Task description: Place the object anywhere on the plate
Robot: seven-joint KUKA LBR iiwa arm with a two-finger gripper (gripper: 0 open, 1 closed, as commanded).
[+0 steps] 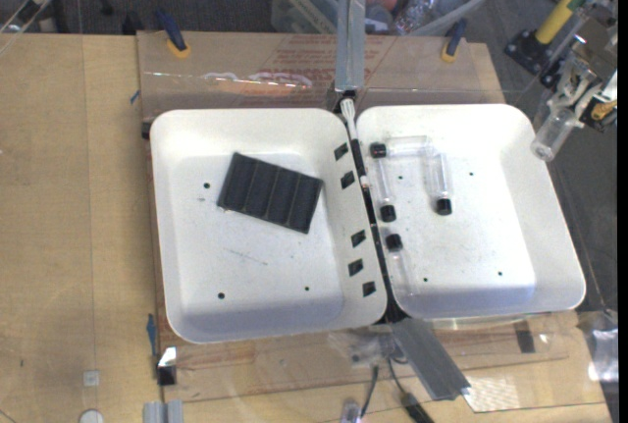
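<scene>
Right now the gripper [549, 138] hangs at the right edge of the frame, just past the upper right corner of the right bin [510, 274], and whether it is open or shut cannot be told. Over in the left bin [186, 293] the dark ribbed plate [271, 192] lies flat, slightly tilted. Meanwhile 4 clear tubes with black caps [438, 181] lie in the right bin's left half, well apart from the plate.

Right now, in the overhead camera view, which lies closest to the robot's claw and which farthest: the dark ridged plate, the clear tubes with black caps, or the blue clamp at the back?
1. Clear tubes with black caps, right bin, nearest the gripper.
2. Dark ridged plate, left bin.
3. Blue clamp, back left of the bench, farthest.
</scene>
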